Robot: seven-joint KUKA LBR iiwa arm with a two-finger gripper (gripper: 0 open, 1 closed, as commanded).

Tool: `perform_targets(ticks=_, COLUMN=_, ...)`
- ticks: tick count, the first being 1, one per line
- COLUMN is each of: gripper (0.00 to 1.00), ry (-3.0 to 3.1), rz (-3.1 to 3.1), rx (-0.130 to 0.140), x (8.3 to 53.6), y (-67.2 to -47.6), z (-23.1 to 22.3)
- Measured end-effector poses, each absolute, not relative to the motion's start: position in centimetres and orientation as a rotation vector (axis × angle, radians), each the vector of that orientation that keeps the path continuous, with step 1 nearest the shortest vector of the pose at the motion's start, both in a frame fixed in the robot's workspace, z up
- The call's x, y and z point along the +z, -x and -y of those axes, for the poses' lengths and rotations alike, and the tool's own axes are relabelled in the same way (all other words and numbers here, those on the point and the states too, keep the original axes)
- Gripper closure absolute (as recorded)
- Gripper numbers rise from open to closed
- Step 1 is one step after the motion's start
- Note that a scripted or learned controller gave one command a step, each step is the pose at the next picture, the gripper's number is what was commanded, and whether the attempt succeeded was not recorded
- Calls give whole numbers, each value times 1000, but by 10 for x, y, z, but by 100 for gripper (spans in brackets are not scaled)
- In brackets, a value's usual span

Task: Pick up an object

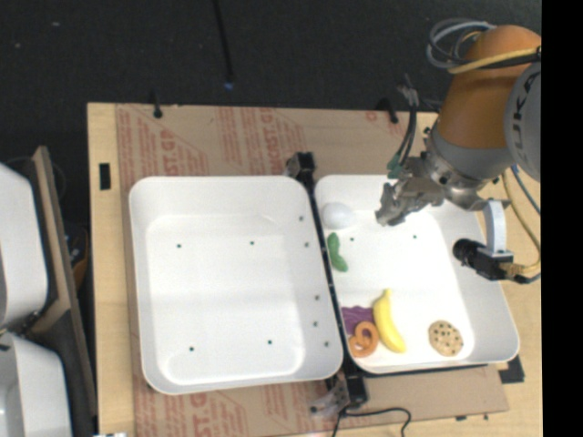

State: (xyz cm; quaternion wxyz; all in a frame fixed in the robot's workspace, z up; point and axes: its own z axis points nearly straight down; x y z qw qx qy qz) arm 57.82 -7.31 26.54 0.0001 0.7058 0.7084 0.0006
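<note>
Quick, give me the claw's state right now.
Claw: over the right bin, nothing seen in it; open or shut cannot be told.

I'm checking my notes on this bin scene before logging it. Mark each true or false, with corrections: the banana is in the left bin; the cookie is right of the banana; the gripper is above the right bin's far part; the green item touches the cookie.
Banana in left bin: false, it lies in the right bin.
Cookie right of banana: true.
Gripper above right bin's far part: true.
Green item touches cookie: false, they lie well apart.
</note>
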Motion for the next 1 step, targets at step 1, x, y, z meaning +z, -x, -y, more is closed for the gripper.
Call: perform_targets(ticks=1, gripper=100, ry=-2218, rz=-2226, rx=1, x=258, y=-581, z=20)
